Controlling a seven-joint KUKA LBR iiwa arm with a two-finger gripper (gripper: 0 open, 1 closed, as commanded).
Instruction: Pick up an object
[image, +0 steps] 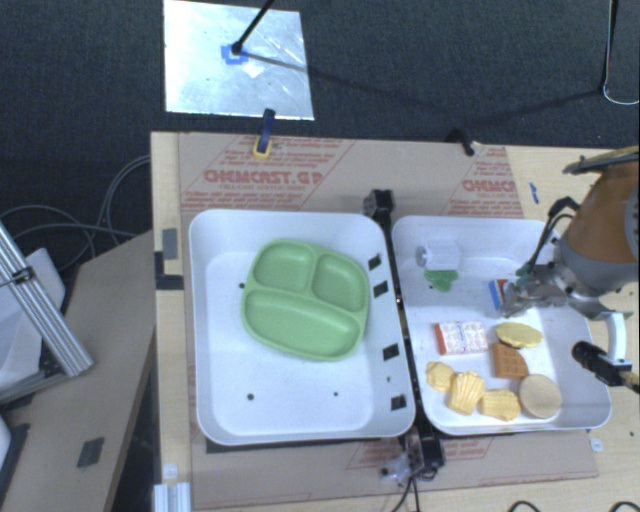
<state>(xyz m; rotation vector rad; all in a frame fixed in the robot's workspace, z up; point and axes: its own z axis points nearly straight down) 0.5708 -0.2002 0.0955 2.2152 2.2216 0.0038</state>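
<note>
The right bin (470, 425) holds several toy foods. Among them are a red-and-white packet (462, 337), a yellow oval piece (518, 334), a brown square (509, 361), a beige round (540, 396) and three yellow crinkled pieces (466, 392). A white-and-green item (438, 264) lies near the bin's back left. A small blue-and-red object (496, 293) sits just left of my gripper (522, 293). The gripper hangs low over the bin's right middle, just above the yellow oval. The grey arm with its orange band (605, 225) comes in from the right.
The left bin (215, 400) holds a green divided plate (305, 300). A black clip (381, 203) sits where the two bins meet at the back. A metal sheet (238, 60) lies beyond the bench. A black part of the arm (600, 362) overhangs the right bin's edge.
</note>
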